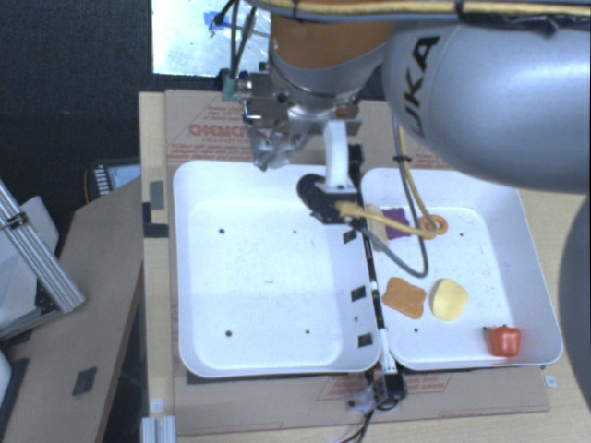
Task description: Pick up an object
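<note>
From my console this reads as a robotics lab: an industrial arm [480, 81] over two white bins [268, 284] on printed cardboard [208, 132], loose cables [369, 9], aluminium framing [37, 257] beside the bench [106, 266].

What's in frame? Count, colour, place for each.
left bin: 1, white, left
right bin: 1, white, right
cardboard: 1, brown, under both bins
toast-like piece: 1, orange-brown, right bin, near divide
yellow piece: 1, yellow, right bin, beside it
red object: 1, red, right bin, near corner
purple piece: 1, purple, right bin, far side
orange ring: 1, orange, beside purple piece
arm: 1, grey and orange, from right
gripper: 1, metallic, above left bin's far edge
</note>
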Motion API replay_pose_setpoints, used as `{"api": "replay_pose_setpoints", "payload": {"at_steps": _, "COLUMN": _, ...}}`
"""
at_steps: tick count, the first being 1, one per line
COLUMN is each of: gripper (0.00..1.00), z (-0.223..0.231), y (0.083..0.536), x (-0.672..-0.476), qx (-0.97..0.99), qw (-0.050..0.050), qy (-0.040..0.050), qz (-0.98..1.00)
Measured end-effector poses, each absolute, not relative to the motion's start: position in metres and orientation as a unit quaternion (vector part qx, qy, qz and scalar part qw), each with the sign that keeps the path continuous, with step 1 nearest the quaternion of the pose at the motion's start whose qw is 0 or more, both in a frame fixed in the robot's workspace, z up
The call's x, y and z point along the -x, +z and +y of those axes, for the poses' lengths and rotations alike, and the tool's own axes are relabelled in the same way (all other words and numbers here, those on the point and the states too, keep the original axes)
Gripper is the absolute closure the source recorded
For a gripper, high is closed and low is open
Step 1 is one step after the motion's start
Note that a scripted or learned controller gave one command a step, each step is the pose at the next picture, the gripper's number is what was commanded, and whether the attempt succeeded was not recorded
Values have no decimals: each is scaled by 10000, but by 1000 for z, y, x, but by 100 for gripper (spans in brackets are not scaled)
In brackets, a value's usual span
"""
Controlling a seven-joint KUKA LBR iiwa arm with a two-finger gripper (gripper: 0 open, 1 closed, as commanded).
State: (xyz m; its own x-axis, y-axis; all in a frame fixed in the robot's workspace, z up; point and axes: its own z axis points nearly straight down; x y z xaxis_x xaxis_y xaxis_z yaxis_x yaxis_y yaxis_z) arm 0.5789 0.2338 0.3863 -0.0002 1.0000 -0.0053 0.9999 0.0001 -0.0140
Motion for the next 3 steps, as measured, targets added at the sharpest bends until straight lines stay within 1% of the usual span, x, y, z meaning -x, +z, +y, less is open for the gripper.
{"api": "replay_pose_setpoints", "payload": {"at_steps": 1, "gripper": 100, "z": 234, "y": 526, "x": -602, "qx": 7056, "qw": -36, "qy": -78, "qz": -7086}}
{"api": "replay_pose_setpoints", "payload": {"at_steps": 2, "gripper": 100, "z": 234, "y": 400, "x": -631, "qx": 7072, "qw": 22, "qy": 52, "qz": -7070}}
{"api": "replay_pose_setpoints", "payload": {"at_steps": 3, "gripper": 100, "z": 233, "y": 544, "x": -669, "qx": 7059, "qw": -45, "qy": -83, "qz": -7082}}
